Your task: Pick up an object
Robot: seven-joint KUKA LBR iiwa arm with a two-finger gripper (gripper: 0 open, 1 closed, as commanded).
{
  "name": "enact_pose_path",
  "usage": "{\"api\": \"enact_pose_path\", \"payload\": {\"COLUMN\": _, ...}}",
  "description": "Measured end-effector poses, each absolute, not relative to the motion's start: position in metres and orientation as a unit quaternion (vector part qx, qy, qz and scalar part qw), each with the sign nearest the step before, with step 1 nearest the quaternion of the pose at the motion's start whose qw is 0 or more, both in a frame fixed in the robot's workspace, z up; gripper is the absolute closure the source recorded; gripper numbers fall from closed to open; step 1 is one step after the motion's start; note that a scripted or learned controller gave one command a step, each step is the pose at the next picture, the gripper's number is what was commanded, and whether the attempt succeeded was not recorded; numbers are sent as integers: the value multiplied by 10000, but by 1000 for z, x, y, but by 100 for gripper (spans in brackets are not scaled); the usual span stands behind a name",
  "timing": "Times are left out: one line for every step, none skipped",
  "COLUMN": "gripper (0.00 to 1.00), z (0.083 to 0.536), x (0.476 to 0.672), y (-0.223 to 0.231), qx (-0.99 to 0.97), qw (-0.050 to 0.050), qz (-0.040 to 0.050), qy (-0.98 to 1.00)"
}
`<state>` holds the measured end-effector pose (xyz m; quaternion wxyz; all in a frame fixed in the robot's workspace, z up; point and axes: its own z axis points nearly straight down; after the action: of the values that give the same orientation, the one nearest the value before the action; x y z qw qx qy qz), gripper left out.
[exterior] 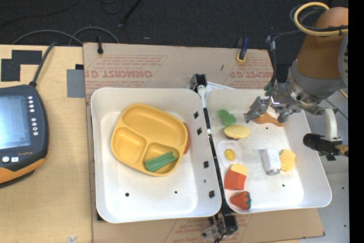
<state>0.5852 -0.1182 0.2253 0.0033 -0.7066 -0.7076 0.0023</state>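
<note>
Above right bin (318,190) | my gripper (272,111) spread, perhaps straddling orange piece (266,118) | next: descend, close.

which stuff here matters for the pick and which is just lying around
Job:
gripper
orange piece under it
right bin

Lying about:
yellow tray with green piece
left bin
pendant
blue clamp
</note>
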Motion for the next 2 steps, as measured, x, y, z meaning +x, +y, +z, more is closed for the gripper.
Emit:
{"api": "enact_pose_path", "payload": {"gripper": 100, "z": 232, "x": 585, "y": -119, "qx": -7062, "qw": 60, "qz": 40, "qy": -7080}}
{"api": "enact_pose_path", "payload": {"gripper": 100, "z": 270, "x": 510, "y": -44, "qx": -7046, "qw": 46, "qz": 15, "qy": -7096}}
